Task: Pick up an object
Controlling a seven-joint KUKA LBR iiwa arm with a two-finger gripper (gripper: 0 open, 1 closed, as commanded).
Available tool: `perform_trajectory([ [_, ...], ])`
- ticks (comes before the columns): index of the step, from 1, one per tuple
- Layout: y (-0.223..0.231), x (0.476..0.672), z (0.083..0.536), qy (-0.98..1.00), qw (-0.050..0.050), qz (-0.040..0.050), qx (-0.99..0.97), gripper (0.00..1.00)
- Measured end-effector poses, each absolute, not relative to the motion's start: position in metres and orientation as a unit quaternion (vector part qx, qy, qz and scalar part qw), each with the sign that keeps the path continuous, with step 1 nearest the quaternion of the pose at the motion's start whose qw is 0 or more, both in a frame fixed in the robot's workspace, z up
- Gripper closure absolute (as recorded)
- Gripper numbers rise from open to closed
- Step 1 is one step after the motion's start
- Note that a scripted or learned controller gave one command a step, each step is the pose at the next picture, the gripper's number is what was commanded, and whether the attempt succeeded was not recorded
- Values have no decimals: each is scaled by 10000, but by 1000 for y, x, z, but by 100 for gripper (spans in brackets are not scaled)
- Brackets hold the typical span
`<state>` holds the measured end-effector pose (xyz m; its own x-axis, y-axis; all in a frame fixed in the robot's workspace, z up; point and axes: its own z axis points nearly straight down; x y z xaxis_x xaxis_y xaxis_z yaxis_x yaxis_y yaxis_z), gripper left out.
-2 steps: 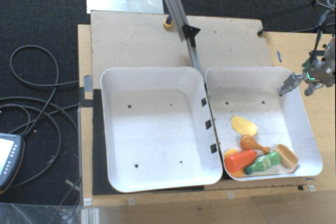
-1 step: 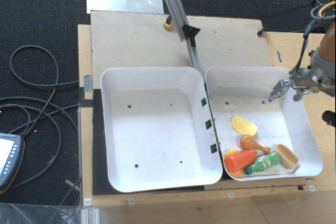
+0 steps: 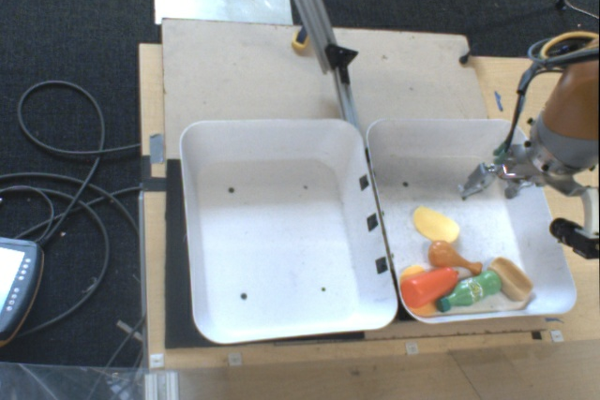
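Note:
The right bin [image 3: 412,150] holds several toy foods near its front: a pale yellow oval piece [image 3: 436,224], a brown drumstick [image 3: 453,257], a red-orange pepper [image 3: 429,283], a green bottle [image 3: 472,289] and a tan bread-like piece [image 3: 512,279]. My gripper [image 3: 489,177] hangs over the right bin's back right area, above and to the right of the yellow piece. Its metal fingers point left and look spread apart, with nothing between them.
The left bin [image 3: 197,164] sits beside the right one, with a black-marked divider edge [image 3: 372,220] between them. A slanted metal pole [image 3: 314,9] crosses the back of the bench. Cables and a pendant [image 3: 14,281] lie on the floor at left.

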<state>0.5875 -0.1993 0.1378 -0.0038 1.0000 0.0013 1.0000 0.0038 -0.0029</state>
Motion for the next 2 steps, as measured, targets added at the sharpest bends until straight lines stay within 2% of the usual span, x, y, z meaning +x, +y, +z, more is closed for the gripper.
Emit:
perform_trajectory([
  [1, -199, 587, 88, -7079, 14, 7, -7063, 0],
  [2, -200, 589, 102, -7080, -18, -11, -7062, 100],
])
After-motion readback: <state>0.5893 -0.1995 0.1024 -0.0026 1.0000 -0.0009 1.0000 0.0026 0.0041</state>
